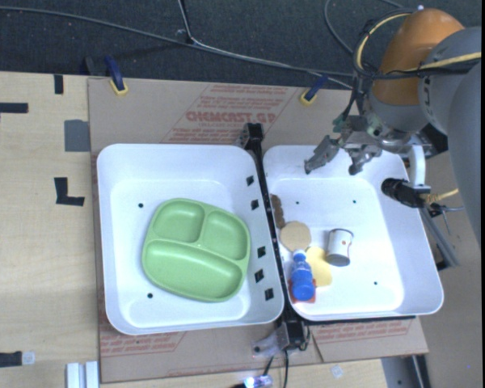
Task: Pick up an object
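**Arm poised over the right bin, nothing in its grasp**

From the one overhead camera I see two white bins side by side on the bench. The left bin point(113, 217) holds a green divided plate point(196, 249), lying flat and filling much of the floor. The right bin point(404, 289) holds a small cluster against the wall it shares with the left bin: a round tan disc point(295, 235), a blue bottle point(302, 280) lying just below it, a yellow piece point(321, 269) tucked beside the bottle, and a small silver cup point(338, 246) on its side, a little apart from the rest.

The gripper point(337, 162) hangs over the far end of the right bin, fingers spread apart with nothing between them. It is well clear of the cluster.

To my eye the step in hand is choosing a target and moving over it. The silver cup looks the best bet, since it has free floor around it, though being round it may roll if nudged by one finger first. The bottle, disc and yellow piece touch or overlap, so a grab there risks pushing them about. I would centre over the cup, set the fingers across its narrow width, and come straight down before closing.
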{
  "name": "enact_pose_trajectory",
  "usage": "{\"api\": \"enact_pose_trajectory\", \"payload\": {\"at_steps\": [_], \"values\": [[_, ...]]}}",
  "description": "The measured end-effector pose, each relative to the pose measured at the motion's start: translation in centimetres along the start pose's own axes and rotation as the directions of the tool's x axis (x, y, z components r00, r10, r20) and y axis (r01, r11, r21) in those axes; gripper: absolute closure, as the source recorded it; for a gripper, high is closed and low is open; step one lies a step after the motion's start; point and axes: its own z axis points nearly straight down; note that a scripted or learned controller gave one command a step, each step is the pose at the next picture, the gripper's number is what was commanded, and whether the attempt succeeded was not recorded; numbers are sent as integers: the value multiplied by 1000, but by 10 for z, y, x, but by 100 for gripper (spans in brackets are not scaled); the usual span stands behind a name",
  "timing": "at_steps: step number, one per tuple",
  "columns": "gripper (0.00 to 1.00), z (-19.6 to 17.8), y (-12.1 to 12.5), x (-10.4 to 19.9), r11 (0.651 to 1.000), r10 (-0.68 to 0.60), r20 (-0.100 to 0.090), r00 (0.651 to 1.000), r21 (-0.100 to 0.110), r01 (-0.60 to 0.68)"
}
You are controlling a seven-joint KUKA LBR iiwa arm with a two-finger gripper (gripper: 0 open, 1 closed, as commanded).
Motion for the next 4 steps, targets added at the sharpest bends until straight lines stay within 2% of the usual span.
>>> {"api": "enact_pose_trajectory", "payload": {"at_steps": [1, 2, 3, 4], "values": [[0, -10, 3, 0, 1000, -3, 2, 1000, -15, 3], [0, 52, 7, -4, 1000, -3, 2, 1000, -11, 3], [0, 106, 7, -4, 1000, -4, 4, 1000, -15, 4], [100, 92, 8, -3, 1000, -5, 4, 1000, -17, 5]]}}
